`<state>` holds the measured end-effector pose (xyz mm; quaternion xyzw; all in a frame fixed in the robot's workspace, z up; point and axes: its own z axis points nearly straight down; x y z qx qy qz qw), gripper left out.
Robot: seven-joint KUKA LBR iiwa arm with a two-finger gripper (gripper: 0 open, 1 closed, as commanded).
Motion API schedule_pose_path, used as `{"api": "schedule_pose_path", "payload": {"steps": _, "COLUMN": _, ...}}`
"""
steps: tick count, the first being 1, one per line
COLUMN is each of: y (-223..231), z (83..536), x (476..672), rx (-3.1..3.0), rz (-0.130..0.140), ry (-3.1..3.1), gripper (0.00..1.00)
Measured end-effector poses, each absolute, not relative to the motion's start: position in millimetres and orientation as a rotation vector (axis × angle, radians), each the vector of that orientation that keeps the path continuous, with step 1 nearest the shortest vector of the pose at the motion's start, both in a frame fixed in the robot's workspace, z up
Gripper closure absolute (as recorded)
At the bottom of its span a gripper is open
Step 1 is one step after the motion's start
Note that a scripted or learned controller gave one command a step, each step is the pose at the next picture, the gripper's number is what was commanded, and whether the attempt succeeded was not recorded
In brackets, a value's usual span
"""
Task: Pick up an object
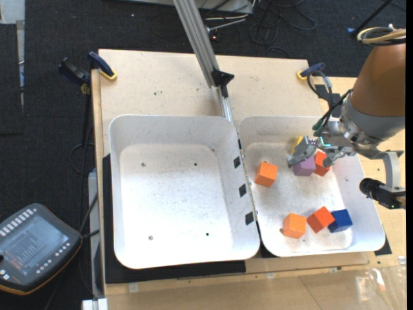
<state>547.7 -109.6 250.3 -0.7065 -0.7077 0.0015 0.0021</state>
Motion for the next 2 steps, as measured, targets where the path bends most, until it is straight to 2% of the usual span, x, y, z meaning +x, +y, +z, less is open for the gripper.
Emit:
{"api": "schedule_pose_path", "payload": {"steps": 1, "y": -110, "z": 252, "x": 548.5, "rx": -2.221, "rz": 0.000, "ry": -2.222, "gripper": 0.00}}
{"api": "schedule_pose_path", "payload": {"steps": 2, "y": -108, "z": 204, "x": 539.7, "rx": -2.220, "rz": 0.004, "ry": -2.219, "gripper": 0.00}}
